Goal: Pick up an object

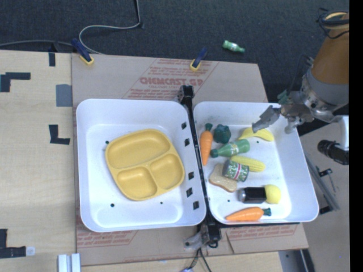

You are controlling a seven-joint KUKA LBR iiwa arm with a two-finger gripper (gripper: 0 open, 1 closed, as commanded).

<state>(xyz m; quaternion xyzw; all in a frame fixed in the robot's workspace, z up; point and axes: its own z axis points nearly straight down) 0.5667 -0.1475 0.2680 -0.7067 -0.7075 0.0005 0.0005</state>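
The right bin (299, 169) holds several toy foods. Among them are an upright carrot (205, 143), a dark green vegetable (221, 133), a banana (256, 134), a green bottle (232, 148), a corn cob (250, 163), a green can (235, 171), a piece of bread (222, 181), a black bottle (252, 195), a lemon (273, 193) and a second carrot (247, 213). My gripper (277, 123) hovers over the bin's far right corner, just right of the banana. It is open, with nothing between its fingers (265, 119).
The left bin (91, 208) holds a yellow divided plate (146, 163). A small green object (233, 46) lies on the dark floor beyond the bench. Yellow and blue clamps (198, 59) hold the cardboard sheet at the back. A black divider (193, 152) joins the bins.
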